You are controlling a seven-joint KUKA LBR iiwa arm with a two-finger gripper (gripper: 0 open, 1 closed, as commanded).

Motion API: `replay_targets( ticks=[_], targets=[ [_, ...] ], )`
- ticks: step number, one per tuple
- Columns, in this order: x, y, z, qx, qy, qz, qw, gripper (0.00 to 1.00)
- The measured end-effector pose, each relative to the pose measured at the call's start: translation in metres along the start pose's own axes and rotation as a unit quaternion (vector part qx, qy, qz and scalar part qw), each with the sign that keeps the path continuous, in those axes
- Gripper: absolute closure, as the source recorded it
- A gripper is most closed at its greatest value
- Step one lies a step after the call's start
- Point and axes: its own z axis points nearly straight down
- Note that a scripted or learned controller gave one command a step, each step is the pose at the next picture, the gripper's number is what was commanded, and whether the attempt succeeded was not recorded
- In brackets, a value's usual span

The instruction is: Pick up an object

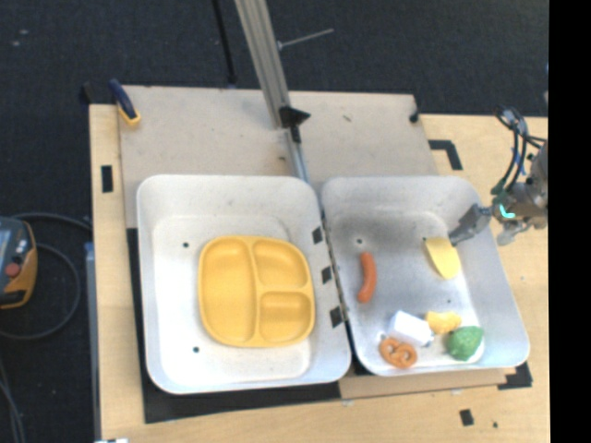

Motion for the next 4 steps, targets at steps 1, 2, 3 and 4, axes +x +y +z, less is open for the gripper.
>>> replay_targets(
  ticks=[1,2,3,4],
  targets=[
    [0.000,0.000,0.000,0.000,0.000,0.000,1.0000,0.00],
    [-0.001,-0.006,0.043,0.001,0.000,0.001,1.0000,0.00],
    [0.004,0.003,0.097,0.001,0.000,0.000,1.0000,0.00],
    [0.002,0.000,0.159,0.000,-0.001,0.001,1.0000,0.00]
  ],
)
